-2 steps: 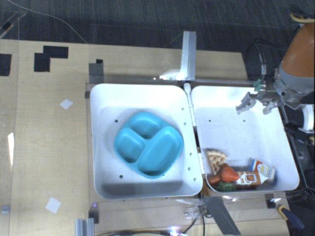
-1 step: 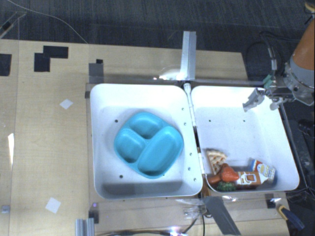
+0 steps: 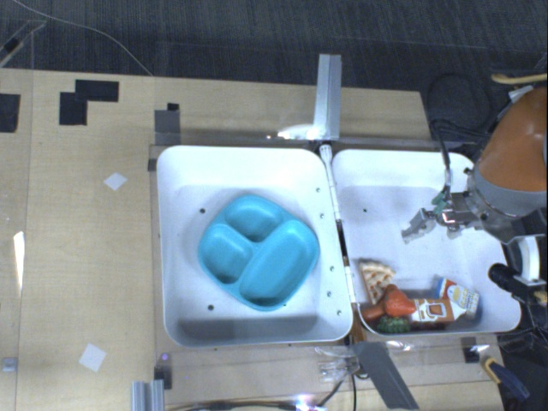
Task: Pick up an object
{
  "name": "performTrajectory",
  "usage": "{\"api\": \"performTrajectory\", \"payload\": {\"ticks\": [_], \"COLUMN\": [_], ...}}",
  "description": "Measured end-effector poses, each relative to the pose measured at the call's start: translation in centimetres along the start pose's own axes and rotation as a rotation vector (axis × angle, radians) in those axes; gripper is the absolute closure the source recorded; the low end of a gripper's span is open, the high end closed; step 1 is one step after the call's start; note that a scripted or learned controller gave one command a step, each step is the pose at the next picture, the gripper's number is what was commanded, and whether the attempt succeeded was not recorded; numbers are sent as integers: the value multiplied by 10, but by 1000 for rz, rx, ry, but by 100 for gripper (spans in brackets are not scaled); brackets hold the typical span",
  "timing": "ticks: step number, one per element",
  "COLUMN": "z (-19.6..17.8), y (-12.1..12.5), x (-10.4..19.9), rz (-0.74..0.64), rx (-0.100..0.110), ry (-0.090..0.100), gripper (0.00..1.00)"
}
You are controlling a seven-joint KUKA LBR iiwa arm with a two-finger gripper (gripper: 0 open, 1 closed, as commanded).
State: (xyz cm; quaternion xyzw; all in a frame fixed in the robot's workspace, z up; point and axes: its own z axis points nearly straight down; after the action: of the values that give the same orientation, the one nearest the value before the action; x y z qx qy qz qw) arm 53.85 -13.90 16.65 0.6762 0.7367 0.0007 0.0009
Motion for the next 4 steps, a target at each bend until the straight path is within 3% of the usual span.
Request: {"api": "performTrajectory", "payload": {"ticks": [1, 2, 3, 4], "z": [48, 59, 71, 72], "y": [-47, -43, -40, -11], "x": [51, 29, 42, 43], "rz": [-125, -483, -621, -328], "rx": [0, -18, -22, -16], "ry": [0, -4, -9, -4], "gripper": [0, 0, 0, 0]}}
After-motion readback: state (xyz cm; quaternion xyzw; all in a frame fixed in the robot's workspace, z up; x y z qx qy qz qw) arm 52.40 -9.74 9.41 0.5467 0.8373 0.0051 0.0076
